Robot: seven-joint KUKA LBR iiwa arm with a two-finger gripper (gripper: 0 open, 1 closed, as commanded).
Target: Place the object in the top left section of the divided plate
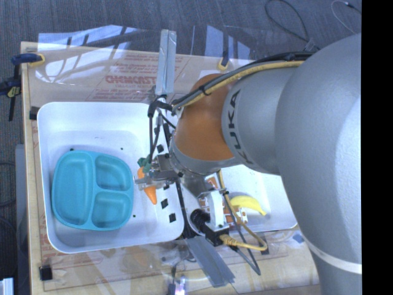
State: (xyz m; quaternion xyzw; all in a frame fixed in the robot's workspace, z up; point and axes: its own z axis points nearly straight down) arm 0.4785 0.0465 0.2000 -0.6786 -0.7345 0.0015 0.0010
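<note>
In the left white bin (pixel 80 121), the fingers (pixel 149 176) grip a carrot (pixel 151 192) beside the blue divided plate (pixel 92 189).

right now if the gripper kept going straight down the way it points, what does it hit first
Probably the left bin's white floor just right of the blue divided plate. The gripper has an orange carrot-like object at its tip, which would land first; depth is unclear.
</note>
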